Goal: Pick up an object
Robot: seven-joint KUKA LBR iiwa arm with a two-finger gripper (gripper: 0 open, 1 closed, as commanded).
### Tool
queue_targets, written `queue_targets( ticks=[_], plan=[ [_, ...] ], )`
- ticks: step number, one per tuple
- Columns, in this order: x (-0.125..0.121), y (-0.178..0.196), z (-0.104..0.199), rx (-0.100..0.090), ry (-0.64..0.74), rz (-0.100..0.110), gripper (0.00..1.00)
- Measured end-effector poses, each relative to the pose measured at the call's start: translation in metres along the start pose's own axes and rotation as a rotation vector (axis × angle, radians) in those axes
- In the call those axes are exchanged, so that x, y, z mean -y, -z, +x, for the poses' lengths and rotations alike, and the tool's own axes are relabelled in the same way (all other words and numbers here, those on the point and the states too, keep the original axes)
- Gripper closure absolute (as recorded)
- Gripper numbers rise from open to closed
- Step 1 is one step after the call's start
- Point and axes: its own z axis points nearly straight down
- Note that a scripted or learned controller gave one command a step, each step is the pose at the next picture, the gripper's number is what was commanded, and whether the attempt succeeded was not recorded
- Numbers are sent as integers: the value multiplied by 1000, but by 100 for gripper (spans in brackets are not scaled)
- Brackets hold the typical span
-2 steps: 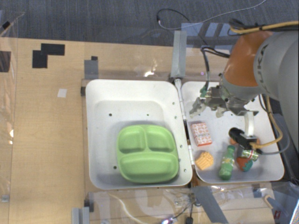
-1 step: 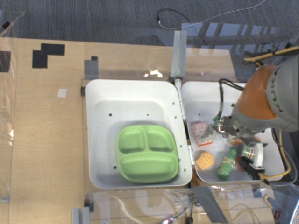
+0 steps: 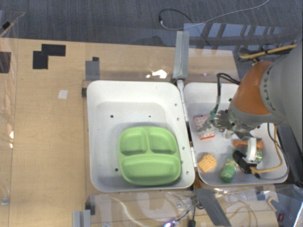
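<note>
My gripper (image 3: 221,121) hangs low over the right bin (image 3: 271,176), near its middle, with the grey and orange arm above it. Just left of the gripper lies a small pale packet with a red strip (image 3: 204,126), close to it or touching; I cannot tell which. A yellow waffle-like piece (image 3: 207,162) lies near the bin's front left. A green object (image 3: 228,172) sits to the right of the waffle. An orange piece (image 3: 240,144) peeks out from under the wrist.
The left bin (image 3: 102,98) holds a green divided plate (image 3: 149,155) in its front half. A grey post (image 3: 180,56) rises behind the ridge between the two bins. The arm covers the right bin's back right part.
</note>
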Motion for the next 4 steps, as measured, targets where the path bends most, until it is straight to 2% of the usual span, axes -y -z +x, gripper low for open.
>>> queue_targets(
  ticks=[1, 2, 3, 4],
  plan=[
    [-4, 13, 2, -2, 6, -11, 100],
    [-3, 12, 2, -2, 5, -7, 0],
    [-75, -8, 9, 3, 30, 9, 0],
    [-77, 4, 11, 3, 41, 5, 100]
  ],
)
